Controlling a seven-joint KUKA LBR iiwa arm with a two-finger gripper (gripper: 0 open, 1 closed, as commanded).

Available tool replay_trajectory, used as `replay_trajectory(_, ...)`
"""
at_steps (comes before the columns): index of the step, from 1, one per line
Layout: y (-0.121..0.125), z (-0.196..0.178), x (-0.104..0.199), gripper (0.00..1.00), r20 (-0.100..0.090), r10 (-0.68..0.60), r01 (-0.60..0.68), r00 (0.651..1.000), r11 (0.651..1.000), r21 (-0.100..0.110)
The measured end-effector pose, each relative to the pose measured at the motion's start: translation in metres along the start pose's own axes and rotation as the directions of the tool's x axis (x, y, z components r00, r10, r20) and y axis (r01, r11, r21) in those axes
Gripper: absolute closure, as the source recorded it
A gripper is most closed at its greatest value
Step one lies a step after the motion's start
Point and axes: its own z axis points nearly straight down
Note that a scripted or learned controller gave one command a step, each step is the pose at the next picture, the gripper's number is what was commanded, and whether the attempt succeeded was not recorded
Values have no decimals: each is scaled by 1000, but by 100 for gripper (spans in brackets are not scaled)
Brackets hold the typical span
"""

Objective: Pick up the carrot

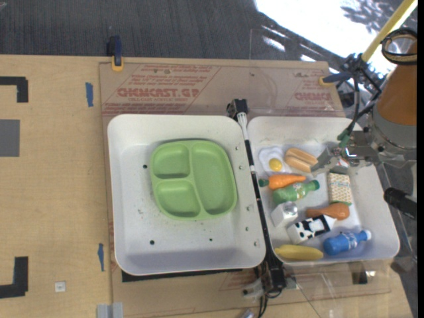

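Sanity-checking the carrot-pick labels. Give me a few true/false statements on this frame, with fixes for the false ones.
1. The carrot lies in the right bin. True.
2. The green divided plate sits in the right bin. False: it sits in the left bin.
3. The gripper holds the carrot between its fingers. False: the carrot lies on the bin floor, apart from the gripper, which hovers to its right near the hot dog.
4. The banana lies at the near edge of the right bin, left of the blue bottle. True.
5. The carrot lies on the green plate. False: it lies among the toys, just above the green bottle.
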Motion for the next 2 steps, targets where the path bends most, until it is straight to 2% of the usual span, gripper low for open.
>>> replay_trajectory(1,35,110,18,0,0,148,-148,989,989,-3)
replay_trajectory(2,51,142,22,0,0,204,-204,979,979,-27)
